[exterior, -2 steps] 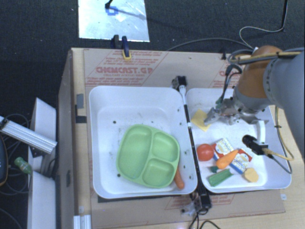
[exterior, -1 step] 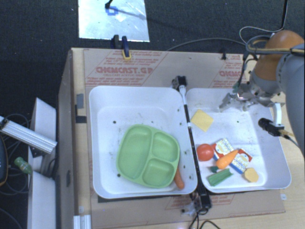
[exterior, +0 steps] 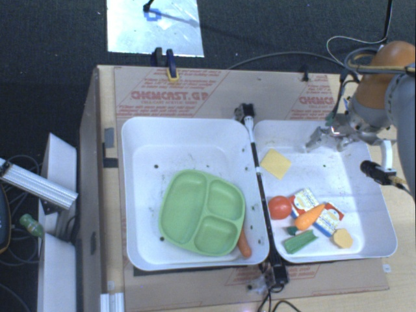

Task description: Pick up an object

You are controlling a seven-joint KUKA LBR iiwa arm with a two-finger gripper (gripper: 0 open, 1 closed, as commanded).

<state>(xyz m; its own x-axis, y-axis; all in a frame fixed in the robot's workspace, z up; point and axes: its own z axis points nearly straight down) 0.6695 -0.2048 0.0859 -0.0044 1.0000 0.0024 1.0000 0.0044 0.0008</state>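
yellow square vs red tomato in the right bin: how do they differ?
The yellow square is flat and angular; the red tomato is round and bulges up. The yellow square lies alone toward the bin's far side; the red tomato sits in the near cluster, touching the carton beside it. Both are in the right bin, near its left wall.

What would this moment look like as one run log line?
gripper: over right bin far edge, holding nothing seen | yellow block: near | green tray: left bin
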